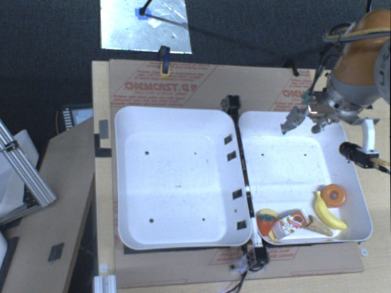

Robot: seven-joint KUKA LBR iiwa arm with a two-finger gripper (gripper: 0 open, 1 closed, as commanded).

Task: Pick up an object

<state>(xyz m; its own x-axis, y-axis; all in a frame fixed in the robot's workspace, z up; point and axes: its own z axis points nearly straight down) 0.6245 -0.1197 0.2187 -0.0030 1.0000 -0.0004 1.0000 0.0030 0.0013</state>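
Camera view, read from left to right. The left bin lies bare beside the right bin, which carries every object along its near edge: a small orange-red fruit at the near-left corner, touching a red-and-white packet, then a tan cone-shaped piece, a yellow banana and an orange ring-shaped piece just beside the banana's upper end, toward the near-right corner. The gripper hangs over the far edge of the right bin, its two fingers apart and holding nothing. The arm enters from the right. All candidate objects lie well apart from the gripper, toward the bin's near edge; the banana and ring sit nearest its line of travel. The banana's long axis runs diagonally from the ring down toward the near-right corner, so a grasp would likely need the fingers set across that axis.
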